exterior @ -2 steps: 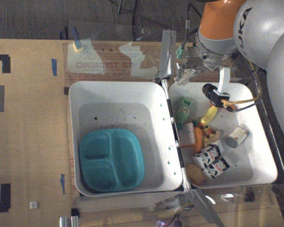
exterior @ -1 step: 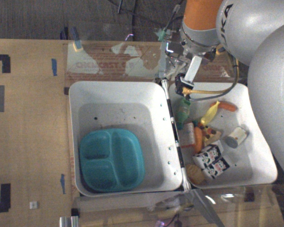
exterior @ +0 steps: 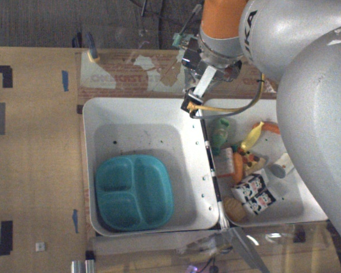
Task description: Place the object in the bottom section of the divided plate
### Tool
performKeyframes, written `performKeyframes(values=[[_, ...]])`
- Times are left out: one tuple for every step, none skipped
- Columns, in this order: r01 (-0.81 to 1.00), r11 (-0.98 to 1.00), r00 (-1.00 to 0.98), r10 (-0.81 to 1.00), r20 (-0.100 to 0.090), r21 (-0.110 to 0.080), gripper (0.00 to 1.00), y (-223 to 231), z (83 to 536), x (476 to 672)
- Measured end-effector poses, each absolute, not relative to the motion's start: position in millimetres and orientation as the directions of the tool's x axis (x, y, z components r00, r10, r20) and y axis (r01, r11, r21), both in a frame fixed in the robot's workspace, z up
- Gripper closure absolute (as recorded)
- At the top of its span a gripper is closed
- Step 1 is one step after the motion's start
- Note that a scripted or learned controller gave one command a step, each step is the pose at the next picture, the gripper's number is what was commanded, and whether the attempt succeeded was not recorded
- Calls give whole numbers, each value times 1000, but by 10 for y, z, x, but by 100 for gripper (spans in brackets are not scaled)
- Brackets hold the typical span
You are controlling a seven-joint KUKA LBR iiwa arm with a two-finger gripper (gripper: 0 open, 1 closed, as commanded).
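Wooden tabletop [exterior: 34, 152] carries two shallow white bins side by side, with the grey arm [exterior: 284, 27] reaching in over their far edge. The gripper [exterior: 207, 67] hangs above the far rim where the two bins meet. Whether it is apart or together cannot be told from this angle, and no object can be seen in its grasp.

A teal divided plate [exterior: 133, 192] lies bare toward the near left corner of the left bin [exterior: 142, 110], and its bottom section [exterior: 131, 212] is unfilled. The candidate objects lie heaped along the left wall of the right bin [exterior: 298, 206]: a green bottle [exterior: 220, 134], a yellow toy [exterior: 253, 135] and two black-and-white cartons [exterior: 256, 193], among others too jumbled to name.

By the look of it the task stands at its first step, the pick not yet made. The next move calls for a descent into the right bin onto one object clear of its neighbours. A carry across the dividing rims to the plate's nearest compartment would follow.
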State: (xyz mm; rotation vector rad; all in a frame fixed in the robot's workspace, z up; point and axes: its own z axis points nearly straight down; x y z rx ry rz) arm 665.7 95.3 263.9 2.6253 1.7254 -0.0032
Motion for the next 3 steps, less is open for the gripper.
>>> performKeyframes(values=[[840,-543,543,840,-3,-3,100,1206,2527,6655],[653,-757,757,653,-1,-1,100,1557,2718,6656],[584,-812,812,584,-1,-2,100,1852,2738,6527]])
